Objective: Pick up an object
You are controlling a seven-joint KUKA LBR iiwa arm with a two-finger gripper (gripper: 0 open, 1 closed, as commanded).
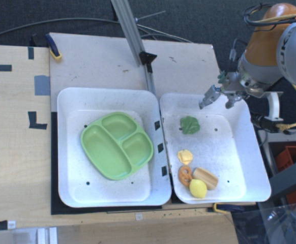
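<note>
My gripper (220,99) hangs over the far edge of the right bin (249,136), fingers spread apart with nothing between them. A green leafy toy (189,125) lies in that bin, below and left of the gripper. Toward the bin's near side sit a small yellow piece (185,157), an orange pretzel-like ring (184,175), a tan block (205,177) and a yellow lemon (198,189), clustered together.
The left bin (66,151) holds a green divided plate (117,145). A metal pole (130,27) rises at a slant from behind the bins' shared wall. The grey arm with its orange band (270,39) enters from the upper right.
</note>
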